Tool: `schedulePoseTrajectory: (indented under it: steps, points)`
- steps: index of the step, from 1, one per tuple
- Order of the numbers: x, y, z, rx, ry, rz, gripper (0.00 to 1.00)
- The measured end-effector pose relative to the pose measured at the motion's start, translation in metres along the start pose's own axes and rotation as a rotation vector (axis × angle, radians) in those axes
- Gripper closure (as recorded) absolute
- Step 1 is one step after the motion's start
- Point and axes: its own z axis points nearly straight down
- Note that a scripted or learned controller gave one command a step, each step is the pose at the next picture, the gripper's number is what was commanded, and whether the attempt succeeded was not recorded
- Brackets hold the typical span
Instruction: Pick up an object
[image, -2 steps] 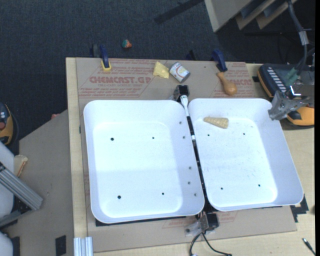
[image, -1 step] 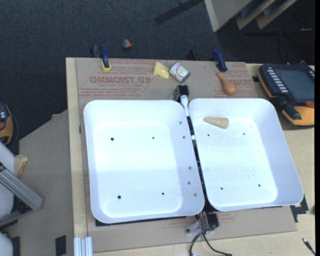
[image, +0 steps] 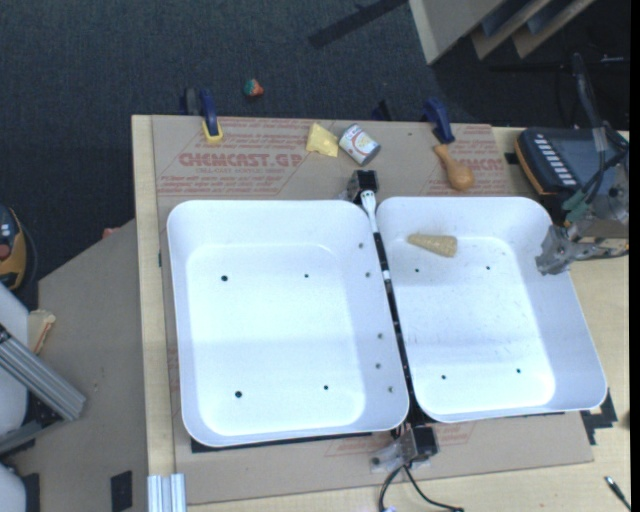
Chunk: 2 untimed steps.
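A tan cone-shaped object (image: 433, 244) lies on its side in the right bin (image: 500, 390), near that bin's far edge and left of the pincer (image: 553, 257). The pincer sits at the right bin's right rim, level with the cone but well apart from it, with bare white floor between them. Nothing shows between its tips; whether the pincer is wide or narrow I cannot tell, as it is small and blurred here.

There are two shallow white bins, side by side and touching along a dark seam. One thing lies in the right bin: the cone. The left bin (image: 200, 400), farther left from the pincer, shows small dark dots on its floor.

Both bins rest on a brown board (image: 250, 160). Beyond the bins, up and left of the pincer, three loose things lie on the board: one yellow wedge (image: 322, 141), one small white and grey container (image: 359, 144) just beside it, and one orange-brown pear-shaped piece (image: 455, 171) nearest the pincer. Two blue clamps (image: 209, 112) grip the board's far edge
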Motion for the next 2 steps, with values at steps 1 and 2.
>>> schedulePoseTrajectory:
  steps: [1, 2]
  points:
    - [-0.034, -0.003, -0.104, -0.029, -0.01, 0.003, 1.0]
    - [0.008, -0.003, -0.014, -0.008, -0.001, -0.004, 1.0]
